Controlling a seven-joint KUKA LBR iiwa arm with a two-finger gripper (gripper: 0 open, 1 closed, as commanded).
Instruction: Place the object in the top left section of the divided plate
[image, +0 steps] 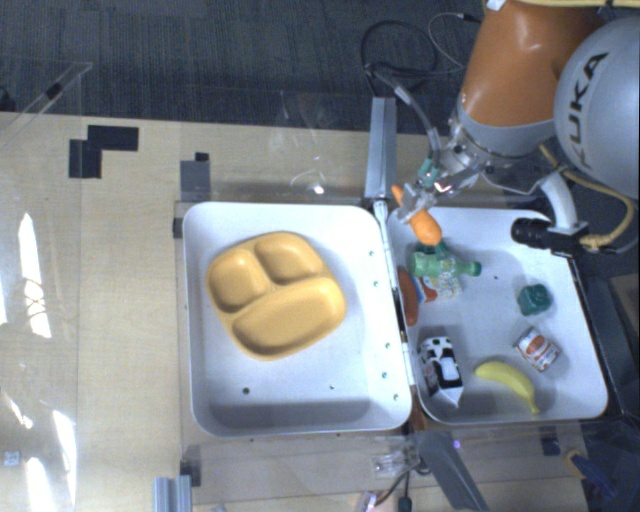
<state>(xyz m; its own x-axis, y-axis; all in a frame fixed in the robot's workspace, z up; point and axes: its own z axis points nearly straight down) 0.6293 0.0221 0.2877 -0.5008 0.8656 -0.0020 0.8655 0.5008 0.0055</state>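
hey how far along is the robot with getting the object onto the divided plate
Early stage. Done: nothing; the yellow divided plate in the left white bin holds no object in any section. In hand: the gripper is at the right bin's top-left corner, just above a small orange carrot-like object; a grasp isn't confirmed. Left: lift, carry across, release in the top left section.

Yellow divided plate (277, 294) — in left bin; orange carrot (427, 228) — right bin.

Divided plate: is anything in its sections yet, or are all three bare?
Bare. The yellow divided plate in the left bin shows only smooth yellow in all three sections. The orange object sits at the gripper, over the right bin.
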